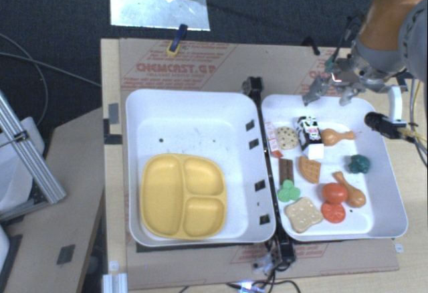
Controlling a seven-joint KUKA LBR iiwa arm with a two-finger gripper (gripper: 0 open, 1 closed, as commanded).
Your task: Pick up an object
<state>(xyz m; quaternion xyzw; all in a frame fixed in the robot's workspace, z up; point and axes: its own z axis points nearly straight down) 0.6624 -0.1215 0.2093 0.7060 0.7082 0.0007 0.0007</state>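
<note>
Gripper (pixel 331 92) hangs with fingers spread and empty above the right bin (pixel 391 181) at its 12 o'clock rim. Toy foods lie below; the nearest, a black-and-white carton (pixel 308 130), sits toward 7 o'clock. Approach stage, seemingly: next comes a descent onto one piece.

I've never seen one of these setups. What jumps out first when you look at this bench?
The yellow tray, split into three compartments, lies alone in the left bin. The right bin holds a heap of toy food: a cookie, a waffle, a tomato, drumsticks and more. Above that bin's far edge hangs the gripper on its grey and orange arm, holding nothing.
</note>
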